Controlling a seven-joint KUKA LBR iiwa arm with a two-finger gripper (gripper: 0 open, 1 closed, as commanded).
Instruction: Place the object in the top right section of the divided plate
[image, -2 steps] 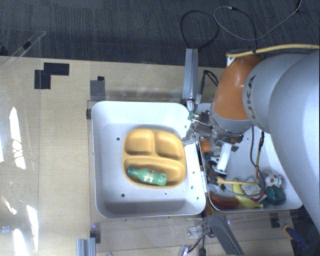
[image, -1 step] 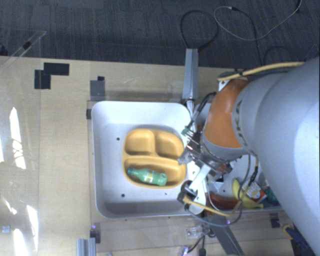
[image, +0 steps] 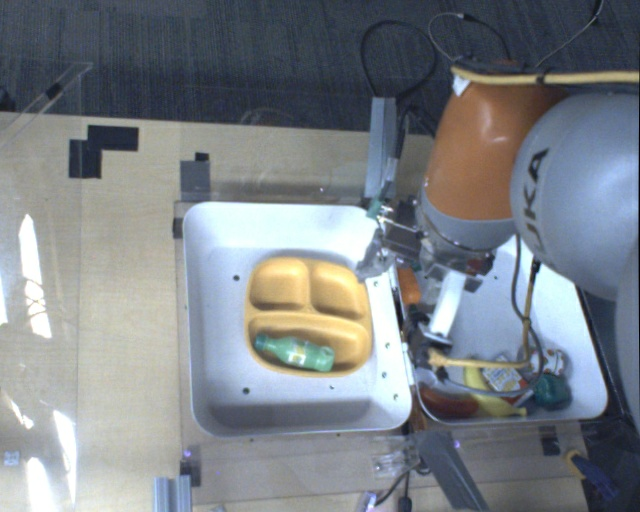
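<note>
Located the claw (image: 432, 300) right of frame centre, over the seam between the two bins, hung below the orange-banded wrist. Could not tell whether open or closed; confirmed nothing as gripped.

Noted a small orange item (image: 407, 286) just beside the claw, at the left edge of the right bin (image: 588, 372), partly hidden by the wrist hardware. Judged it the likeliest object for this task, on position alone; could not settle contact with the claw. Recorded the rest of that bin's clutter toward the lower right of the frame, a banana (image: 478, 376) among it, well apart from the plate.

Found the divided plate (image: 252, 300) near the middle of the left bin (image: 222, 385), yellow, two upper sections over one long lower one. Found a green bottle (image: 295, 352) lying on its side in the lower section. Saw the top right section (image: 336, 286) bare, close to the bin wall nearest the claw. Noted pale counter (image: 100, 320) across the left of the frame.

Judged the step in hand to be securing the object before transfer. Recommended confirming a firm hold first, then lifting clear of both bin walls before crossing left. Advised a short, level carry and a low release centred over the top right section, kept off the dividing ridges. Flagged a clipped bin wall or a roll down onto the bottle as the main risks.
</note>
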